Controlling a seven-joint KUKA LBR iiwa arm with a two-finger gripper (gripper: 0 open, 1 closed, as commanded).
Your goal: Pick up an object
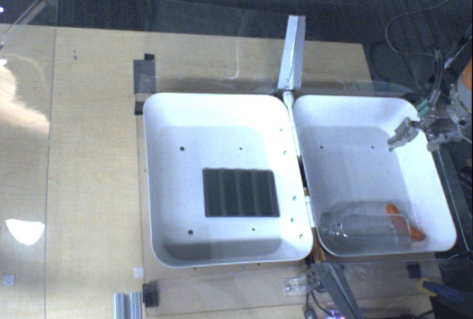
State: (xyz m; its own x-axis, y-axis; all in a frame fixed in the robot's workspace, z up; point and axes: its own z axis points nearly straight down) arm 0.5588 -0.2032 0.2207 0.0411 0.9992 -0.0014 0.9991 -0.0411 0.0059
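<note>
A dark ribbed rectangular pad (240, 192) lies flat in the middle of the left bin (170, 133). In the right bin (347, 125), near its front wall, a clear plastic bottle (362, 225) lies on its side. An orange piece (405, 223) lies against its right end, partly behind the clear plastic. My gripper (414, 129) hangs over the right bin's far right side, by the right wall, well apart from the bottle. Nothing shows in it.
A metal strip (293, 52) stands at the back where the two bins meet. Cables and arm parts (447, 111) crowd the right edge. Black clamps (145, 74) sit at the left bin's back left corner.
</note>
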